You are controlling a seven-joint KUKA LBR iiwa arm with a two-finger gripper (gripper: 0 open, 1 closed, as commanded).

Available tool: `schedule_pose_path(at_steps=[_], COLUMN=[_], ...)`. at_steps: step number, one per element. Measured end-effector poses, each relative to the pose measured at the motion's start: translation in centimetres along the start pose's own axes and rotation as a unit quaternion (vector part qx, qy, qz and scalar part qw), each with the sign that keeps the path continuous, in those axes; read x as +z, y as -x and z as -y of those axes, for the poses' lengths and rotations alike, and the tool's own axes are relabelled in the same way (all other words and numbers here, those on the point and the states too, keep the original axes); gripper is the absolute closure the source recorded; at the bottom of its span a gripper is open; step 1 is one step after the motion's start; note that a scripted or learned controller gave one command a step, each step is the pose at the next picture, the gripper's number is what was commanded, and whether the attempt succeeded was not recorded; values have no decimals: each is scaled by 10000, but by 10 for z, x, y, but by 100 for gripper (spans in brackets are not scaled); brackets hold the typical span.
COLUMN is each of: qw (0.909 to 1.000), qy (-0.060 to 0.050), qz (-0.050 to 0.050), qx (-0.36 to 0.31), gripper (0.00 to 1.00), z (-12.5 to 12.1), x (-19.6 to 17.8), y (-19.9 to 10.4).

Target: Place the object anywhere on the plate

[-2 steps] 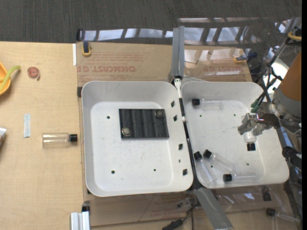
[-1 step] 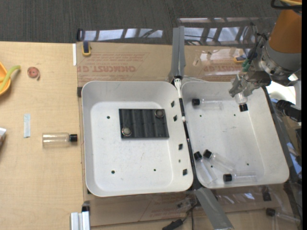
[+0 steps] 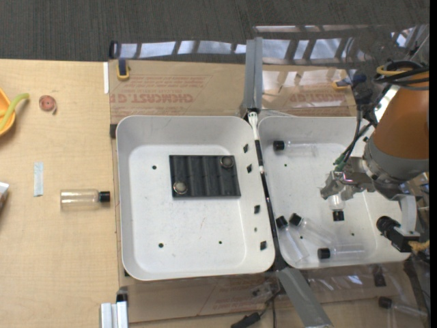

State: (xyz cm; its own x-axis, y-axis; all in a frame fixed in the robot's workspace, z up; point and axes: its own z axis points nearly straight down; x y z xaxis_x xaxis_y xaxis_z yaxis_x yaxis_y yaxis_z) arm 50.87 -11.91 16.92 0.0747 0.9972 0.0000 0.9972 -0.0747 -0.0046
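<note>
Under the pincer [image 3: 336,190] in the right bin [image 3: 300,130] lie clear vials with black caps [image 3: 339,253]; light, slippery, fragile, best gripped mid-body; pincer state unclear; plate [image 3: 205,175] apart

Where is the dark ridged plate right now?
The dark ridged plate lies flat in the middle of the left bin, well left of the pincer, which hangs over the right bin.
</note>
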Motion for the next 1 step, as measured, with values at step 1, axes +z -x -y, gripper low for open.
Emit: schedule_pose_path(at_steps=[1], qw=[9976], qy=[18], qz=[9], qx=[698], gripper=[100], z=[-85], x=[-56], y=[67])
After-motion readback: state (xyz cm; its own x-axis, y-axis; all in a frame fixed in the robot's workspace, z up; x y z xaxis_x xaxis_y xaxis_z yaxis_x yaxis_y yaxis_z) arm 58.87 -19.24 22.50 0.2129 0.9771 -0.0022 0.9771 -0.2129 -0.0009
